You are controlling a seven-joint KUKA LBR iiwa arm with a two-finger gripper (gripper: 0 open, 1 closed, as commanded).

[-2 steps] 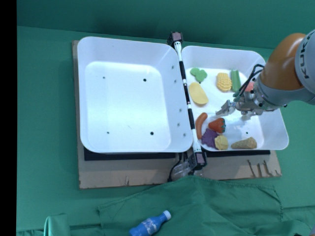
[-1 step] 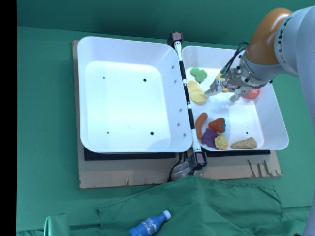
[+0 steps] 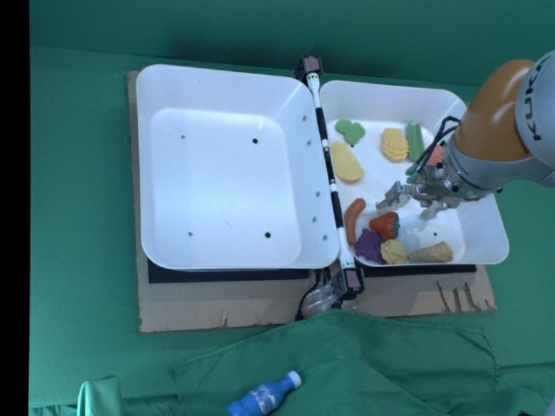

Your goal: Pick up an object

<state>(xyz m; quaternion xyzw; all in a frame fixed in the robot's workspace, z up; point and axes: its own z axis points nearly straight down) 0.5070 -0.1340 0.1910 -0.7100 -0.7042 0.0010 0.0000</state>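
My gripper (image 3: 409, 202) hangs over the right bin (image 3: 486, 245), open, with nothing between its fingers. Just below and left of it lies a red strawberry-like toy (image 3: 385, 224). Around that sit an orange sausage (image 3: 353, 219), a purple grape bunch (image 3: 368, 246), a small yellow piece (image 3: 393, 251) and a tan wedge (image 3: 431, 252). Farther back lie a yellow fruit (image 3: 346, 161), a green leafy piece (image 3: 350, 131), a corn cob (image 3: 395, 144) and a green cucumber (image 3: 415, 139). A red piece (image 3: 435, 154) is partly hidden behind the wrist.
The left bin (image 3: 173, 85) adjoins the right one along a black-and-white divider (image 3: 328, 167). Both rest on cardboard (image 3: 173, 315). A blue bottle (image 3: 264, 395) lies on crumpled green cloth (image 3: 364, 362) in front of the bench.
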